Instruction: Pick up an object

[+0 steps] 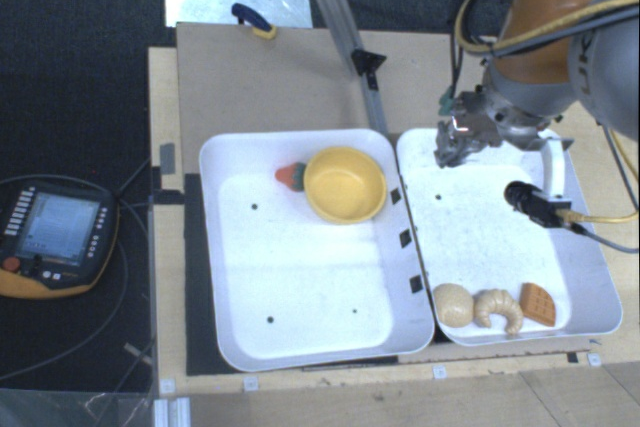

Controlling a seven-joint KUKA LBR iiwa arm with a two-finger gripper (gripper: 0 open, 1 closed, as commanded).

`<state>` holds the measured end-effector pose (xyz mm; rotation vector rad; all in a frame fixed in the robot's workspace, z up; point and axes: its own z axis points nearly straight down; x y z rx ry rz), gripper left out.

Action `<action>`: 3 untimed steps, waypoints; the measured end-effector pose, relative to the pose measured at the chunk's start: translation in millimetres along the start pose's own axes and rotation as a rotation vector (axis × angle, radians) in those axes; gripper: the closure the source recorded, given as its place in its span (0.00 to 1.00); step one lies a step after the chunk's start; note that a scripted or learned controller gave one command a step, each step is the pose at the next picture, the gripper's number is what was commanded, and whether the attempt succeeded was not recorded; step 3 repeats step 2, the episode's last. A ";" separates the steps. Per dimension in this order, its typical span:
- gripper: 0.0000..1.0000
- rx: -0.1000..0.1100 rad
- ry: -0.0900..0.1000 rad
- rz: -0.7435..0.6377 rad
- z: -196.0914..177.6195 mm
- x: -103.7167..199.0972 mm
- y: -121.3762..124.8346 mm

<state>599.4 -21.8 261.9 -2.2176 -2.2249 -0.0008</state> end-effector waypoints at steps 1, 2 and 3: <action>1.00 0.000 0.000 0.000 17.3 42.3 18.3; 1.00 0.000 -0.001 0.000 21.1 85.6 52.6; 1.00 0.000 -0.001 0.000 21.1 85.6 52.6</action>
